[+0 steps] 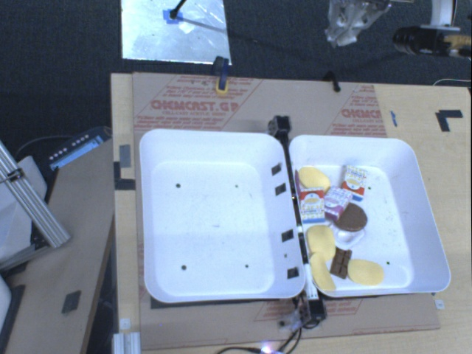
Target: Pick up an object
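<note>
The right bin [413,190] holds a cluster of small items against its left side: a yellow piece [313,177], a red and white packet [355,181], a purple and white packet [337,201], a round brown piece [353,217], a dark brown block [340,262] and a yellow oval [366,272]. My gripper [345,28] hangs high at the top of the camera view, well beyond the bins' far edge and clear of every item. Nothing shows between its fingers.
The left bin [210,212] lies beside the right one, joined by a black hinge strip [287,198]. A shiny metal sheet [175,19] lies at the far left. A metal frame [29,205] stands at the left edge.
</note>
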You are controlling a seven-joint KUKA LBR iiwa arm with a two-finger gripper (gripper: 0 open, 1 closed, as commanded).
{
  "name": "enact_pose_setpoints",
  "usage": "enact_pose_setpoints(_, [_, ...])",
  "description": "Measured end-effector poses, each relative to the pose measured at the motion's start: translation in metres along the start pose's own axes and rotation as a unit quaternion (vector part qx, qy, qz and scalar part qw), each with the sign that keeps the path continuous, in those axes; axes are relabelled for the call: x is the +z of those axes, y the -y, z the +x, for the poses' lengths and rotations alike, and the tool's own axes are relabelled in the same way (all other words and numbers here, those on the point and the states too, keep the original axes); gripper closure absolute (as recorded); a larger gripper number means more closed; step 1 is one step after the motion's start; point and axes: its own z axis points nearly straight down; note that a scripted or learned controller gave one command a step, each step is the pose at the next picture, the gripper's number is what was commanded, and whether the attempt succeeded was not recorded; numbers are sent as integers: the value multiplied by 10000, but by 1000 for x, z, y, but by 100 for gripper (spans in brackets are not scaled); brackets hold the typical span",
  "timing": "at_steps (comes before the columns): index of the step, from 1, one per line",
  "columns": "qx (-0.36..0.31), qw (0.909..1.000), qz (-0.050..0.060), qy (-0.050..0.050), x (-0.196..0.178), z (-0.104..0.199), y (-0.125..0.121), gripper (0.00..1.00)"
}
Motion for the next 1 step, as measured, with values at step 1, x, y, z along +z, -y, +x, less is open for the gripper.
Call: enact_pose_setpoints(1, [-56,10000,57,-7,137,37,1,100])
